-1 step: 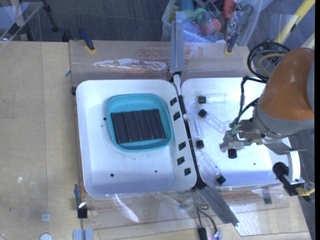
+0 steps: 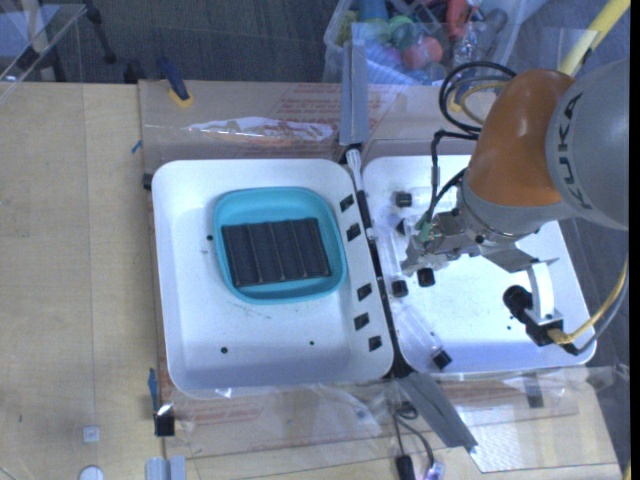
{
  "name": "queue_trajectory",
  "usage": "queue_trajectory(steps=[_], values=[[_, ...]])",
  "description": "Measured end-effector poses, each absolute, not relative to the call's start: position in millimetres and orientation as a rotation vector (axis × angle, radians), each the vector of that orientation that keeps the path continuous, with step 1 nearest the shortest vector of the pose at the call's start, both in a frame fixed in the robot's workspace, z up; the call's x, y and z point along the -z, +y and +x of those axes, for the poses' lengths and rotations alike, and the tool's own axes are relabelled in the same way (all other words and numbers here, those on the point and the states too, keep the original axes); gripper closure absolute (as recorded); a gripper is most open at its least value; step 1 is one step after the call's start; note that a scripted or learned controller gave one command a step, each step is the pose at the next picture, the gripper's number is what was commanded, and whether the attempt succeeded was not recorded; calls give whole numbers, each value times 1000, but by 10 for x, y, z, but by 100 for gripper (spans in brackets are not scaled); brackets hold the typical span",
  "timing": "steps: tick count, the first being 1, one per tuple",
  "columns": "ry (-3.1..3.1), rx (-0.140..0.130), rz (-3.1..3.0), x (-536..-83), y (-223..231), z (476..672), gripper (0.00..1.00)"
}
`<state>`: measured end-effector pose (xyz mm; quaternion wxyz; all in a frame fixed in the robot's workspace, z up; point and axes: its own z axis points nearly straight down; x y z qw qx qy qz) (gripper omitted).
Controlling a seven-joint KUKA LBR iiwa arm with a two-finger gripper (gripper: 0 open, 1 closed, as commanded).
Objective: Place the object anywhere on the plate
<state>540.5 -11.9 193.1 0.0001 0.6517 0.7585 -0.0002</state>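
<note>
A blue square plate point(image 2: 228, 218) sits in the left bin point(image 2: 180, 298). A black ridged slab point(image 2: 275, 251) lies flat on the plate and covers most of its middle. My gripper point(image 2: 413, 273) hangs low over the left part of the right bin point(image 2: 470, 338), just right of the divider and well apart from the plate. I see nothing held in it. The arm's orange band point(image 2: 515, 138) and grey wrist cover the back of the right bin.
Several small black clips point(image 2: 362, 320) line the divider between the bins. A small black piece point(image 2: 402, 199) lies at the back of the right bin. A clear box of colourful toys point(image 2: 420, 13) stands behind the bins.
</note>
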Motion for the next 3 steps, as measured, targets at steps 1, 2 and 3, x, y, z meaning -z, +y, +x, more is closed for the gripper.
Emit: queue_trajectory(steps=[1,2,3], values=[[2569,0,1807,-1841,92,5903,100],[2545,1,1841,-1842,729,6242,100],[2546,0,1840,-1844,734,6242,0]])
